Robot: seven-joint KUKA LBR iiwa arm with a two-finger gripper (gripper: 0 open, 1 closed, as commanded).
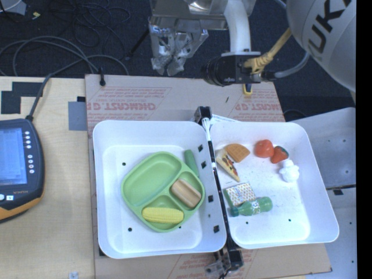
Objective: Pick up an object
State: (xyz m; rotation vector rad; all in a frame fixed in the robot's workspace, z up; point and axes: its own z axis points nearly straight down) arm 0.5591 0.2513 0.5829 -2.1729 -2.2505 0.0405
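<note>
While we hover: fingers top centre, grip state we cannot tell.
Nearest target: orange waffle-shaped toy, lower right of fingers.

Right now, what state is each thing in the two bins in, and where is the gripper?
gripper: raised above the bench, behind the bins, holding nothing
green divided plate: flat in left bin
corn cob: lying in plate's front compartment
bread roll: lying in plate's right compartment
green bottle: on its side in right bin
strawberry: lying beside tomato

right bin open, toys clustered left
</note>
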